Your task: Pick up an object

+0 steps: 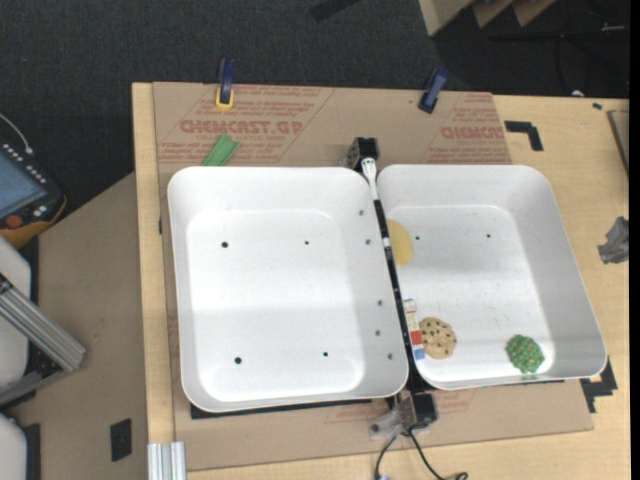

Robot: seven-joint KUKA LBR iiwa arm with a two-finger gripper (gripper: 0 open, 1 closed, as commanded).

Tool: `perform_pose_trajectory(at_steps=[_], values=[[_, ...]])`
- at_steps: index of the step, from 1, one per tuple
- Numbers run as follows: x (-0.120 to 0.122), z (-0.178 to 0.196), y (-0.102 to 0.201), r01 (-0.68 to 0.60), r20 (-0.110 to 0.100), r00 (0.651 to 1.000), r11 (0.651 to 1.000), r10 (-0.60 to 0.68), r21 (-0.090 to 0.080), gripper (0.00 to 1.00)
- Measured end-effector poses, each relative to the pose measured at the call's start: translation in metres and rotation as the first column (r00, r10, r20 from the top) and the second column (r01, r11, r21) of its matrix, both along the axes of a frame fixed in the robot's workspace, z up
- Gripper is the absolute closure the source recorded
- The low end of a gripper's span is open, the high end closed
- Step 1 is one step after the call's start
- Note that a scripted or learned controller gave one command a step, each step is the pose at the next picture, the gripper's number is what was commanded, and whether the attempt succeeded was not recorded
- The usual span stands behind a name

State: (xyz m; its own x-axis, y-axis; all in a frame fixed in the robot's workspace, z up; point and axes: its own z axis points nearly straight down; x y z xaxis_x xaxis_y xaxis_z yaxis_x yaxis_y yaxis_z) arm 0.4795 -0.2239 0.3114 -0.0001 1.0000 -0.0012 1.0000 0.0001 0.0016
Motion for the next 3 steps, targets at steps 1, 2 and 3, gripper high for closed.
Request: perform_pose_trajectory(at_steps=[1, 2, 3], values=[[0.0, -0.0008, 0.0, 0.0, -0.001, 1.0, 1.0, 0.0, 0.0, 1.0], [0.0, -0.0018, 0.0, 0.0, -0.001, 1.0, 1.0, 0.0, 0.0, 1.0], [-0.0001, -0.0038, 0.0, 0.0, -0.002, 1.0, 1.0, 0.0, 0.001, 1.0]])
